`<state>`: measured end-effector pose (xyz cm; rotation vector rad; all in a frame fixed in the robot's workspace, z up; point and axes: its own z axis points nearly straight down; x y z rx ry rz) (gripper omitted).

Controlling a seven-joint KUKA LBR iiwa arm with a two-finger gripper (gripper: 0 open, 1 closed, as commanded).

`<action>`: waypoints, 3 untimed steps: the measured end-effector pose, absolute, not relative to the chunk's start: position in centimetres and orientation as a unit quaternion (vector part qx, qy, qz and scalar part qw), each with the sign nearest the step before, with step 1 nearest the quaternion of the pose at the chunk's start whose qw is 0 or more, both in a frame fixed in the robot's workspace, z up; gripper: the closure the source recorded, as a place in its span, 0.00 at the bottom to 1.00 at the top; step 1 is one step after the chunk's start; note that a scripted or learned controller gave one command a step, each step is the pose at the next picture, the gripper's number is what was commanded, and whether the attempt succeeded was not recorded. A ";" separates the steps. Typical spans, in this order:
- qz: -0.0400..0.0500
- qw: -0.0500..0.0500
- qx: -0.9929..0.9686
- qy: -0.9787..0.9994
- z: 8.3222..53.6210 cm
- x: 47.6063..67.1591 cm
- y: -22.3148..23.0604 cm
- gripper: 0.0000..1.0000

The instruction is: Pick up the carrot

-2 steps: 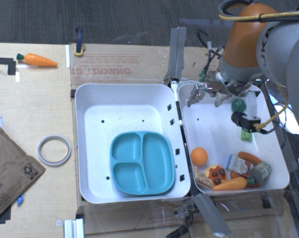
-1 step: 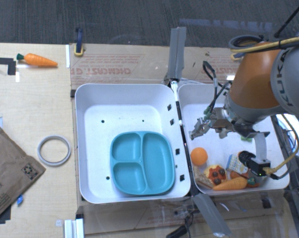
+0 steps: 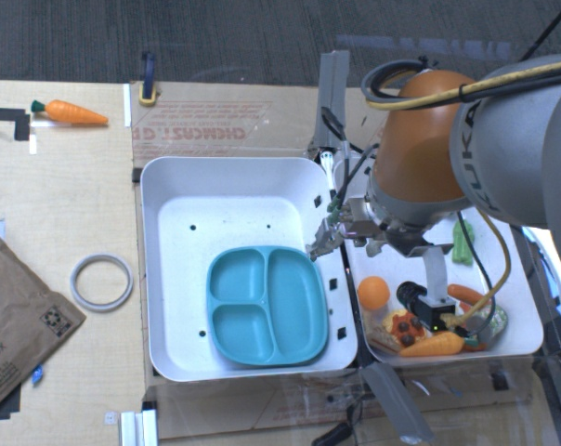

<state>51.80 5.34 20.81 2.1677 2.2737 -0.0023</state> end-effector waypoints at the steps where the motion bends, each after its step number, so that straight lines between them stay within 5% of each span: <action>1: -0.001 -0.001 0.665 0.747 19.1 47.7 -1.4 0.00; 2: -0.001 -0.001 0.643 0.766 19.1 47.7 -0.2 0.00; 3: -0.002 -0.001 0.692 0.722 19.0 47.7 6.1 0.00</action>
